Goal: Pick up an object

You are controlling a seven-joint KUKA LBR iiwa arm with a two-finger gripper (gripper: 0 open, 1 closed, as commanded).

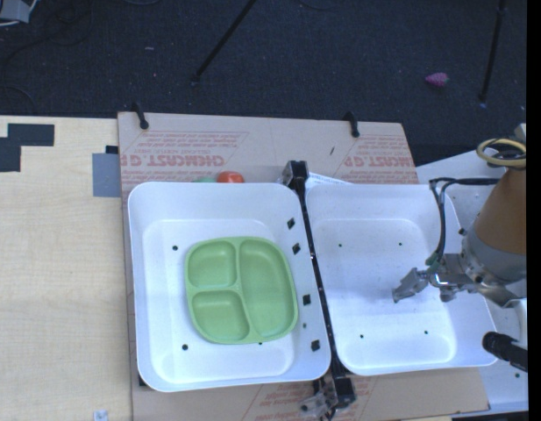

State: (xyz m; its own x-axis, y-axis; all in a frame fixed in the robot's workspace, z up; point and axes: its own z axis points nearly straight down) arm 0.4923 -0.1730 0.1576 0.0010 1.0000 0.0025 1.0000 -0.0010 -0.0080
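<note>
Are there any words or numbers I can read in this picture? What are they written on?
Red print on the cardboard sheet under the bins, upside down and repeated: I can't read it for sure.
More red print on the cardboard's front edge: too cut off and blurred to read.
The green tray and the white bins carry no words.

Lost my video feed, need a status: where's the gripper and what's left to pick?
Gripper low over right bin, nothing seen between its jaws. Green divided plate lies flat in left bin, untouched. Bin divider between them.
</note>
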